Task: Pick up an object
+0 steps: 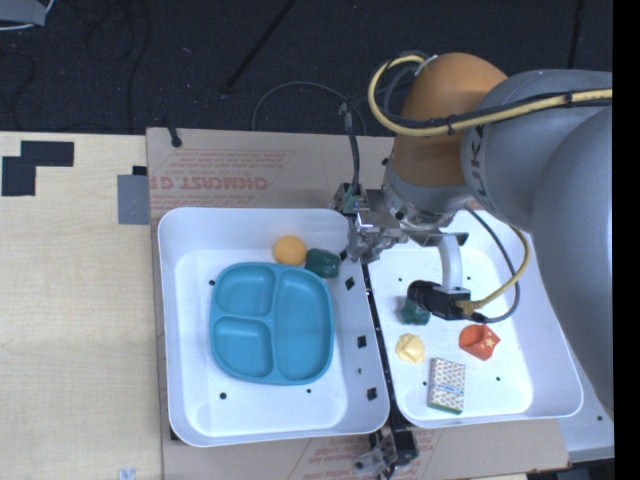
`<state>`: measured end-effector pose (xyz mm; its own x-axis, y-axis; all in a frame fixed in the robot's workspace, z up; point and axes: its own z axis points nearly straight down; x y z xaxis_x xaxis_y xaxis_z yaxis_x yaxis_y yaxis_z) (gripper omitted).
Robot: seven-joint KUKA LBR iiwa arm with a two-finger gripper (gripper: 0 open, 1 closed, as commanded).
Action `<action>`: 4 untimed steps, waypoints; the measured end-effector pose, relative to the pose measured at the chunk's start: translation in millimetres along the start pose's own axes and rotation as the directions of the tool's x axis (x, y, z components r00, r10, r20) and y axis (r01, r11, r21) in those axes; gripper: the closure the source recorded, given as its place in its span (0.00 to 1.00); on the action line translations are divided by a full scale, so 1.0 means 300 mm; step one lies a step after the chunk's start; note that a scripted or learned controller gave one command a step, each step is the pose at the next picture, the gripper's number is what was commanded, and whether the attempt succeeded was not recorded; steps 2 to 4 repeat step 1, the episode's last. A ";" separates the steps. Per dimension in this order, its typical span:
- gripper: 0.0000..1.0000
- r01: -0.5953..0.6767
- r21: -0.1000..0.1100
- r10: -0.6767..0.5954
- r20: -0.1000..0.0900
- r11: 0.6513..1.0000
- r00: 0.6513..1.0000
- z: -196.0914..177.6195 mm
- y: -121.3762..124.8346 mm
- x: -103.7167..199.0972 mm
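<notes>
Bins, two, shallow and white, side by side on the counter, arm reaching in from the right.

Left bin: one blue divided plate with three compartments, lying flat at the middle; one orange ball and one dark green object just beside each other, near the plate's far edge. Right bin: one dark green object, one pale yellow object near it, one red object, one small patterned box toward the near edge. Hand low over the divide between the bins at their far end, close to the green object in the left bin; whether its fingers are wide or narrow, cannot tell; nothing seen between them. Grey arm with orange band, yellow and black cables looped about the wrist.
</notes>
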<state>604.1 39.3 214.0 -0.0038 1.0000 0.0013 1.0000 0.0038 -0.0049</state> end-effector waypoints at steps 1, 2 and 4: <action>1.00 0.000 -0.003 0.000 0.000 1.000 1.000 -0.016 0.038 0.147; 1.00 0.000 -0.003 0.000 0.000 1.000 1.000 -0.016 0.038 0.147; 1.00 0.000 -0.003 0.000 0.000 1.000 1.000 -0.016 0.038 0.147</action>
